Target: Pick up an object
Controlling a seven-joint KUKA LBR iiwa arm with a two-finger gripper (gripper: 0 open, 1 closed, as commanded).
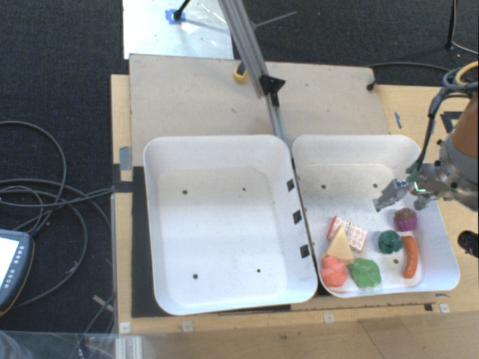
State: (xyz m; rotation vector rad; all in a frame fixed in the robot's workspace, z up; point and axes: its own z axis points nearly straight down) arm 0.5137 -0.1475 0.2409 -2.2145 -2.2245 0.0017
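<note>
The claw (395, 194) is poised over the right bin (352, 155), near the purple toy (406, 218), probably for a descent. Whether it is open cannot be told; nothing is seen held.

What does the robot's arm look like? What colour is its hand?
The arm is grey with an orange band above the wrist. Black cables loop beside it. Its gripper is silvery-grey metal, and a small green light glows near its base.
</note>
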